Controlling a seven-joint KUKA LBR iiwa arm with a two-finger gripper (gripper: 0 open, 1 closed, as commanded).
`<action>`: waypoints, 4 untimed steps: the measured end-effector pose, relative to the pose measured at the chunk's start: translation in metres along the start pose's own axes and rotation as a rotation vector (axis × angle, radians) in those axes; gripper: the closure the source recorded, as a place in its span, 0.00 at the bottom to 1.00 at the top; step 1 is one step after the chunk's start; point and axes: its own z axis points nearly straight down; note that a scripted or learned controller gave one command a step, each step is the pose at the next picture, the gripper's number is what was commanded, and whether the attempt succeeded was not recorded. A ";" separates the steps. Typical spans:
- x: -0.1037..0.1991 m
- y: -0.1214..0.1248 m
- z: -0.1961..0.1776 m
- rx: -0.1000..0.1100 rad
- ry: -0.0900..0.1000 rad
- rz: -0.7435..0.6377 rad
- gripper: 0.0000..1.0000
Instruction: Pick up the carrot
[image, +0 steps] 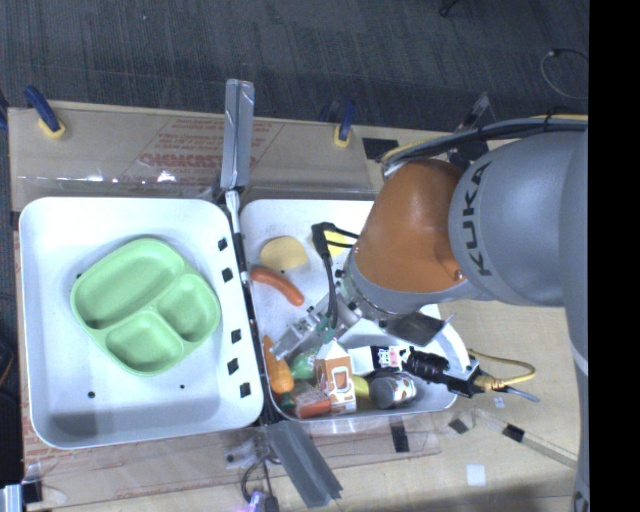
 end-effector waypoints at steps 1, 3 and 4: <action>0.072 0.042 0.000 0.001 0.000 -0.073 0.00; 0.185 0.116 -0.020 0.002 -0.002 -0.047 0.00; 0.152 0.097 -0.141 -0.003 -0.003 -0.083 0.00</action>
